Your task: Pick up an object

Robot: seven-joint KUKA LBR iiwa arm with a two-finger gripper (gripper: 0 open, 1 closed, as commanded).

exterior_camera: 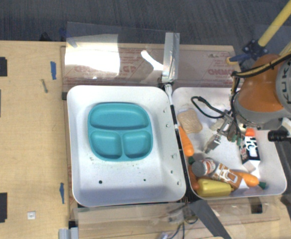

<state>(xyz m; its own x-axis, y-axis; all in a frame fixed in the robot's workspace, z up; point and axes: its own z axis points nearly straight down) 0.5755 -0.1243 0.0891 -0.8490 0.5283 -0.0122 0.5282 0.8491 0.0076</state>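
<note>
1. Nearest my camera, along the right bin's (280, 183) front wall, I see a yellow banana-like toy (214, 186), a bottle with a grey cap (213, 169) and a toy carrot (247, 178) crowded together.
2. A second carrot (186, 141) lies against the divider, with a pale bread-like piece (190, 121) just behind it.
3. The left bin (80, 183) carries a teal divided plate (119, 131).
4. My gripper (214, 142) hangs over the right bin's middle, jaws narrowly parted with nothing between them.
5. A dark-labelled item (250, 148) sits beside the wrist.
6. I judge nothing is picked yet; descent, closing and lifting remain.
</note>
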